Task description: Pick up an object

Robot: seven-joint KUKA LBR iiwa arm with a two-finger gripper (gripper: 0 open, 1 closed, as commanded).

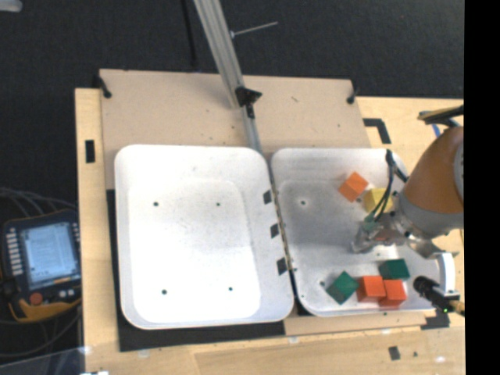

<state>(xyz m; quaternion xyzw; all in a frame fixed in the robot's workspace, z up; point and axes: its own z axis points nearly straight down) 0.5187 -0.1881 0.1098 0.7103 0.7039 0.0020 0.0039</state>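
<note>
Grey and orange arm (pixel 437 186) enters the camera view from three o'clock, and its bulk hides part of the right bin's (pixel 312 178) far edge, along with most of a yellow block (pixel 376 200) tucked under the wrist. The claw (pixel 366 239) sits low over the bin floor near the middle of the right bin; it is small and blurred, and whether it is spread or closed cannot be told, nor is any object seen gripped in it. Just at eleven o'clock from the claw lies an orange cube (pixel 354 186), apart from it. Toward six o'clock, along the bin's near wall, sit a green block (pixel 341 287), two orange blocks (pixel 373 287) (pixel 394 291) touching side by side, and a darker green block (pixel 394 269) just behind them. At nine o'clock the left bin (pixel 133 209) shows bare white floor with a few dark specks.
</note>
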